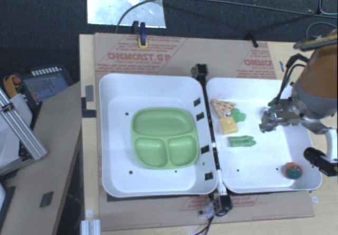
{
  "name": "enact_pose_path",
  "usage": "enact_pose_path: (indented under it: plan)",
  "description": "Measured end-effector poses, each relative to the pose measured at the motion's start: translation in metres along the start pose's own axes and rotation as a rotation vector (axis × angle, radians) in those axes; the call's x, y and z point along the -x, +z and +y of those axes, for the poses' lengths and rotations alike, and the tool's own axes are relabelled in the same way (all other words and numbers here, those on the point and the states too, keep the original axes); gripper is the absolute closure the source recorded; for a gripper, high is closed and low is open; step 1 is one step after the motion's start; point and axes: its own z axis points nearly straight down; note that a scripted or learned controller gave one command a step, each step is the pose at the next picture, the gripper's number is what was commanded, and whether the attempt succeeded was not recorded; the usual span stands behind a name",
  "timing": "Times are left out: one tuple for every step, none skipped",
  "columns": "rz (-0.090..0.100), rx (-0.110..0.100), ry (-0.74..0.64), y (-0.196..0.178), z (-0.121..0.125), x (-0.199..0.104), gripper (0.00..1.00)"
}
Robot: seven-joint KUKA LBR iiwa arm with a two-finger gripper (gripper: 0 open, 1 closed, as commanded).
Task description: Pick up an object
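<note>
In the right bin [264, 176] lie a tan waffle-patterned wedge [223, 106], a yellow cheese-like block [228, 125], a small green leafy piece [238, 116], a green bean-shaped piece [242, 142] and a round orange-and-teal toy [292, 170] near the front right corner. My gripper [270, 121] hangs over the right half of this bin, to the right of the food pieces and apart from them. Nothing shows between its fingers.
The left bin [113, 123] holds a green three-compartment plate [162, 137]. A black divider [207, 123] with clips runs between the bins. Both bins rest on a cardboard sheet [174, 52]. A control pendant [45, 85] lies off to the left.
</note>
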Motion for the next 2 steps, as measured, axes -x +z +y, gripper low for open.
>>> enact_pose_path:
  plan:
    - [0.001, 0.001, -0.002, -0.007, 0.007, -0.054, 1.0]
    - [0.0, -0.002, 0.001, 0.001, 0.011, -0.097, 1.0]
